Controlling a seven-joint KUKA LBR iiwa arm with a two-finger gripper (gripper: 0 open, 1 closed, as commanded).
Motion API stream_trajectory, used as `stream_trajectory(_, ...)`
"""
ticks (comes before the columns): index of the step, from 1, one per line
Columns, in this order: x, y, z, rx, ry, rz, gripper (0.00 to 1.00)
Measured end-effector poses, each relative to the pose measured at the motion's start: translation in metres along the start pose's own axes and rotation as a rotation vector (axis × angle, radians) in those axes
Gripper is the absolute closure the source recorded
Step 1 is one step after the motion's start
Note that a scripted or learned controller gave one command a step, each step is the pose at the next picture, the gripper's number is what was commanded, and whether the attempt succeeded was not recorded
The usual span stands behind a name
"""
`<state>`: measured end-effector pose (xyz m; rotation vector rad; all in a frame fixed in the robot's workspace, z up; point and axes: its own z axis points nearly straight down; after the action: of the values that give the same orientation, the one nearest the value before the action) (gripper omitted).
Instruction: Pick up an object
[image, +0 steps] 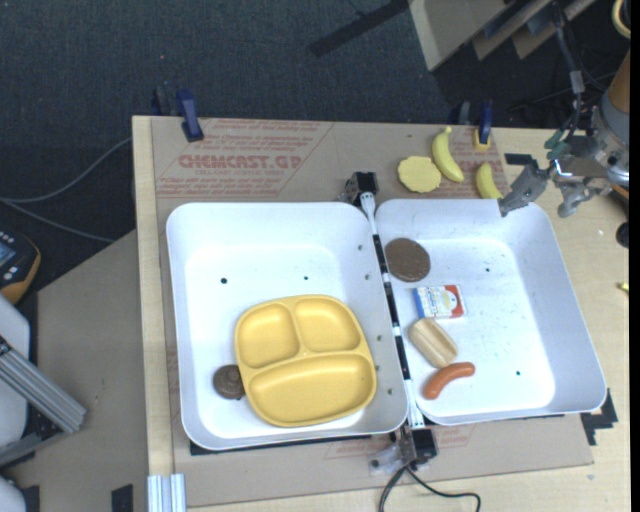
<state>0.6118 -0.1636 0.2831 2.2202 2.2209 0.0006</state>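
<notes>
**Ana:** White plastic, two shallow bins side by side on the tabletop (250, 160). The right bin (520, 300) holds a round brown disc like a toy patty (407, 259), a small blue, white and red packet (440, 302), a tan toy bread roll (433, 342) and an orange-red toy sausage (448, 379).

**Ben:** And the left bin (200, 250)?

**Ana:** A yellow divided plastic tray (303, 358), with a small brown disc (228, 381) touching its left edge.

**Ben:** Where is the gripper (545, 188)?

**Ana:** Above the right bin's far right corner, well apart from every item. Its fingers (519, 192) look spread apart, with nothing between them.

**Ben:** So which step is this?

**Ana:** The approach, I judge; nothing is picked yet. Next it should travel left and towards the near side, over one item, perhaps the roll or sausage, line up across its narrow width, then descend and close.
</notes>
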Motion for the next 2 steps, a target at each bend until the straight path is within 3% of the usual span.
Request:
stream_trajectory(1,0.045,-0.025,0.168,0.016,0.006,-0.003,0.0)
stream_trajectory(2,0.06,-0.073,0.196,-0.009,0.001,0.004,0.0)
